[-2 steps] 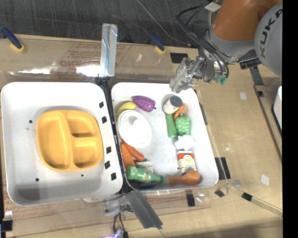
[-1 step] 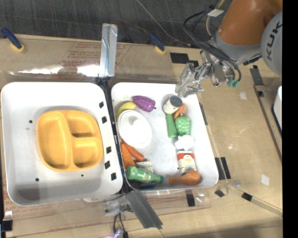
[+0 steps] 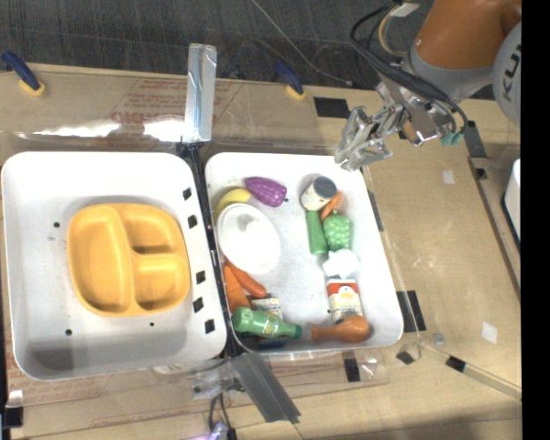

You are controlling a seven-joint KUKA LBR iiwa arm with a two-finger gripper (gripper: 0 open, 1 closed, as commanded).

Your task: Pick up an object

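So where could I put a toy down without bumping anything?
Best spot: the left bin, on the white floor all around the yellow tray, widest along its bottom edge. In the right bin there is one small bare patch, between the white bowl and the green bottle. Its bottom edge and right side are crowded with toys.

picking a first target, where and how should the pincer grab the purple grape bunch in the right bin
Grip the purple grape bunch across its narrow width near the middle, coming straight down from above. It lies flat, long axis running left to right, with bare bin floor on its right side. The yellow piece crowds its left end, so stay off that end. The pincer is over the bin's upper right rim.
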